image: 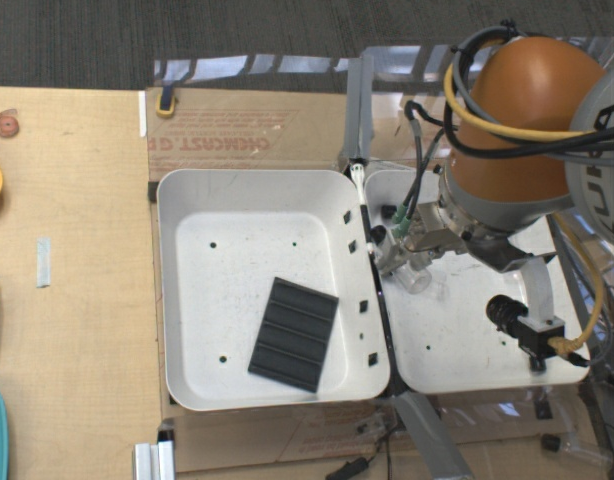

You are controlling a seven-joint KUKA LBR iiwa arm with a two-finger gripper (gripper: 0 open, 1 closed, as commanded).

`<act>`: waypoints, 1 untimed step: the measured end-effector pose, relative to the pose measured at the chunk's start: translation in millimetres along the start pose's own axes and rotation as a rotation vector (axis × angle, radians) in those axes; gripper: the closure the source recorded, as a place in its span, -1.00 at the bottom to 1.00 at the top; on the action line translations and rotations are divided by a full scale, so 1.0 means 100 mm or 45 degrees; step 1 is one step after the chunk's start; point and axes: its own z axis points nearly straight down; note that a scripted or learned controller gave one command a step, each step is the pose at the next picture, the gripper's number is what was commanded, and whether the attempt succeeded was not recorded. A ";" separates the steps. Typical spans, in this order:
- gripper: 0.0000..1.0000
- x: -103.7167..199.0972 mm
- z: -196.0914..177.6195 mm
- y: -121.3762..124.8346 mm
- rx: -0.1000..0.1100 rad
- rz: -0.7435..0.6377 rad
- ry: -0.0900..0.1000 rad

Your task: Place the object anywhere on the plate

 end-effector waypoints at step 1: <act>1.00 0.96 1.53 0.14 0.006 0.038 0.000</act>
